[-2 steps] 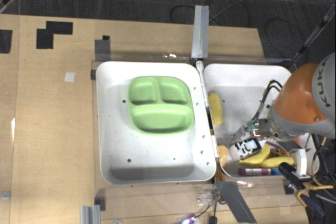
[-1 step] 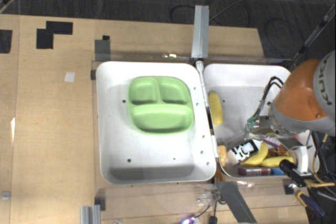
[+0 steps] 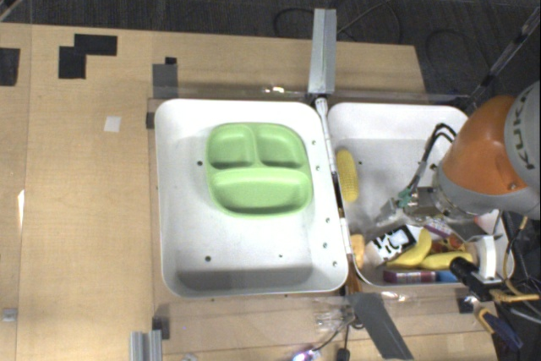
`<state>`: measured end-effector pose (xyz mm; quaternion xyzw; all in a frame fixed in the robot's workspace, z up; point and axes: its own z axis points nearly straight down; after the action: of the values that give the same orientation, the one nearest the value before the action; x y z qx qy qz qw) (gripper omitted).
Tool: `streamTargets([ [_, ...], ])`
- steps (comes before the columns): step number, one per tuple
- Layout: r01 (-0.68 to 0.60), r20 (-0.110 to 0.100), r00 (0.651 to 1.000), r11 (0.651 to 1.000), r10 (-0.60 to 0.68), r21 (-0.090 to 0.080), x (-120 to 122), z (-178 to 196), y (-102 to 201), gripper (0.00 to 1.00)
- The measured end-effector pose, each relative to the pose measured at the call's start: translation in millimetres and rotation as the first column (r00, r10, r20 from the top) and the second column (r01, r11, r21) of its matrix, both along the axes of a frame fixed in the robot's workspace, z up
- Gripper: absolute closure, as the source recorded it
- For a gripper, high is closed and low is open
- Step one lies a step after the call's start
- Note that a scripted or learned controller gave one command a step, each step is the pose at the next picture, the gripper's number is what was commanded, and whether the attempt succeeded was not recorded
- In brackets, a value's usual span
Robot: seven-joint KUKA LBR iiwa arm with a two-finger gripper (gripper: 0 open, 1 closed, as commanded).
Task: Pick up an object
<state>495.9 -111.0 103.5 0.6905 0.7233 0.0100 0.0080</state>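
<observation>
1. Lower right of the frame: the grey arm with its orange band [image 3: 482, 152] reaches over the right bin [image 3: 380, 127], its gripper [image 3: 406, 203] low above a heap of small things packed along the bin's near edge.
2. Whether the gripper is released or clenched cannot be told here; nothing is seen caught in it.
3. The heap lies directly below and slightly right of the gripper in the frame: a banana [image 3: 423, 254] with its long axis running left to right, a black-and-white item [image 3: 390, 243] touching it, and a dark marker [image 3: 414, 275] along the bin wall.
4. An ear of corn [image 3: 346, 173] lies apart, left of the gripper, lengthwise up the frame beside the divider.
5. The left bin [image 3: 182, 207] carries a green divided plate [image 3: 258, 166], well apart from the arm.
6. Judgement: a short drop would reach the heap soonest; the corn would need a move left.
</observation>
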Motion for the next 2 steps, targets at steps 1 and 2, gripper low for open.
streamTargets([
  [1, -0.202, -0.003, 0.979, 0.979, 0.202, -0.014, -2, -11, 7, 0.0],
  [2, -0.373, -0.01, 0.928, 0.928, 0.373, -0.011, 41, -12, 17, 0.0],
])
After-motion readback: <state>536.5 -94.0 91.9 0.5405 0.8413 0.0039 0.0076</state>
